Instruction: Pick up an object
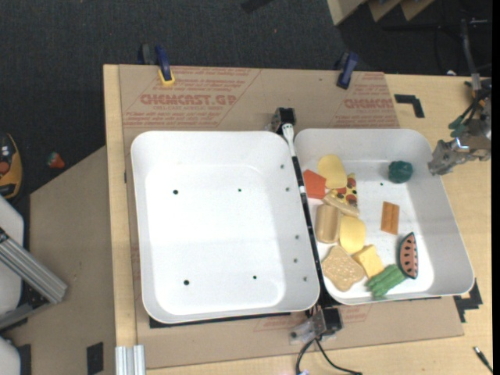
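Gripper [448, 156]: at right bin [445, 209] far right rim, above bin wall; nothing between fingers; opening state cannot be determined.

Nearest candidate: teal ball [401, 171], upper right of bin, apart from other toys. Judged light, rigid, smooth; may roll. Grasp across widest diameter.

Alternative: orange block [390, 216], isolated, flat sides.

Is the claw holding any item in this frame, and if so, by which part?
Nothing is held. The claw sits at the right bin's outer edge with nothing between its fingers; the nearest item, a teal ball, lies apart from it in the bin.
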Robot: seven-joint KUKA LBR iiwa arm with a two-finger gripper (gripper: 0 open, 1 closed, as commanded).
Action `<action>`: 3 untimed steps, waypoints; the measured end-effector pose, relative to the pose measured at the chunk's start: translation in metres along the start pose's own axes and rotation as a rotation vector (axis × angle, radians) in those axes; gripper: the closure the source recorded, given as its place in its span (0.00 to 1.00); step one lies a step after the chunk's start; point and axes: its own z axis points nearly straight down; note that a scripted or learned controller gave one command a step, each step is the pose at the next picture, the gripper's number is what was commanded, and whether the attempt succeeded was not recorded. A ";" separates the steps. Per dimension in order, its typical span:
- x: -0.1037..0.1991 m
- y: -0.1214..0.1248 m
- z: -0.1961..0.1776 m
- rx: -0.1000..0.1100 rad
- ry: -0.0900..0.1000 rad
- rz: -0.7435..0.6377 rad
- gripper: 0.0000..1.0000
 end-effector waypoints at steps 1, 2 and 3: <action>0.001 0.092 -0.114 -0.020 -0.007 -0.009 1.00; 0.023 0.087 -0.247 -0.021 -0.005 -0.007 1.00; 0.028 0.086 -0.277 -0.010 -0.003 -0.004 1.00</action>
